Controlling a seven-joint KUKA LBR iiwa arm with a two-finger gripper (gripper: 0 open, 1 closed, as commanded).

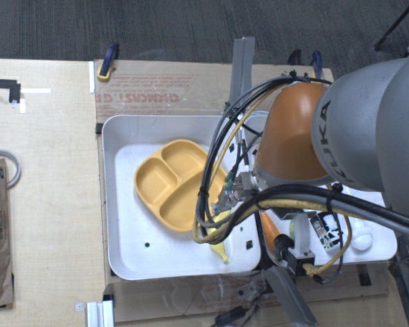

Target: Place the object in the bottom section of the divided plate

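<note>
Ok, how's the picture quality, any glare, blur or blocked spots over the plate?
Camera view: even lighting, sharp focus, no strong glare on the plate; soft shadows inside the left bin; the arm and its cables hide the plate's right edge.

The grey arm point(367, 125) bears dark letters reading "UKA" on its casing. Red print on the cardboard sheet point(153, 90) lies upside down, too faint to read.

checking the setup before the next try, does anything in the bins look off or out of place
Nothing looks spilled or broken. The plate sits skewed in the left bin, its sections bare where visible. A yellow object lies in the bin below the plate, partly under the cables.
</note>
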